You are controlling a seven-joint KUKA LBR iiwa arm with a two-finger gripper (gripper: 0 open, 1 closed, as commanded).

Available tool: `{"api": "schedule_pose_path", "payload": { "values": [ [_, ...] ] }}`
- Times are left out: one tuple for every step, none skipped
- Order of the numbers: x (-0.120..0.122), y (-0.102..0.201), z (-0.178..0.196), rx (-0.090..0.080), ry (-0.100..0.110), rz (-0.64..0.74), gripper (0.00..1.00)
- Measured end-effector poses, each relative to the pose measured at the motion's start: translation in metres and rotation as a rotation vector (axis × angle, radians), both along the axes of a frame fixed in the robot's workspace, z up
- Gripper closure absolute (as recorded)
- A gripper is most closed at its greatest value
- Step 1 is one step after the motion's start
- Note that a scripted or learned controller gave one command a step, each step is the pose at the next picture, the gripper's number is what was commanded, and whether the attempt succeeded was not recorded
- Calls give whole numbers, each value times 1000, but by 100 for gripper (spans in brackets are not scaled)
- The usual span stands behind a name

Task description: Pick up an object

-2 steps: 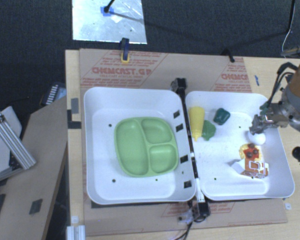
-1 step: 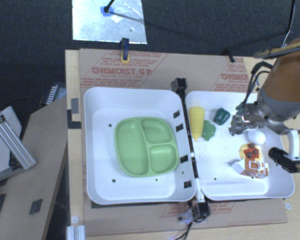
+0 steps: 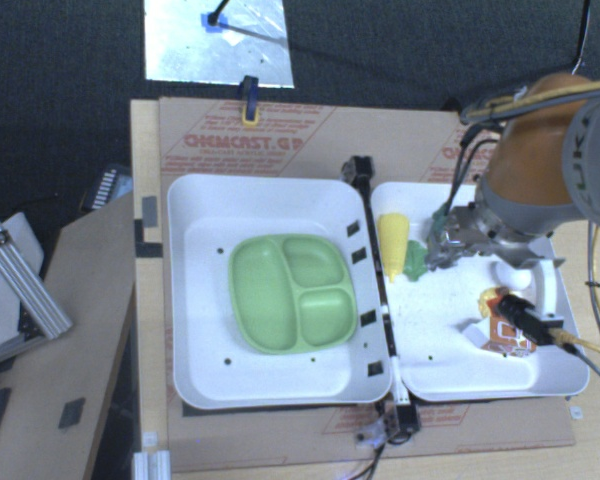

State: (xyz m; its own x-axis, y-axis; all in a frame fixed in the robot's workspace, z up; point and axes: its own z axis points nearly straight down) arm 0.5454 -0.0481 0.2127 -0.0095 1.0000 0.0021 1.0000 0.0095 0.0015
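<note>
- Two white bins sat side by side on the bench: the left bin (image 3: 195,268) and the right bin (image 3: 450,373).
- A green divided tray (image 3: 285,293) lay flat in the middle of the left bin, well apart from the arm and too broad for an easy grasp.
- Right bin held the likelier targets: a yellow bottle-shaped toy (image 3: 393,243) along its left wall, a small green object (image 3: 416,259) just beside it, and an orange-and-white packet (image 3: 505,330) toward the near right corner.
- The arm (image 3: 540,158) leaned in from the right, its wrist low over the right bin, probably lined up for the cluster at the left wall.
- The end effector (image 3: 442,243) hung close to the green object, possibly touching it; the wrist hid the tips, so I could not tell whether they were apart or together.
- No object could be seen lifted; the pick looked not yet made.
- A white piece (image 3: 525,278) lay under the wrist, identity unclear.
</note>
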Motion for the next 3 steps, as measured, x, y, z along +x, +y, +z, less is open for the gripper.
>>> {"api": "schedule_pose_path", "payload": {
  "values": [
    [11, 54, -4, 0, 0, 1, 100],
    [7, 109, 10, 0, -1, 1, 100],
    [9, 155, 5, 0, 1, 0, 100]
  ]
}}
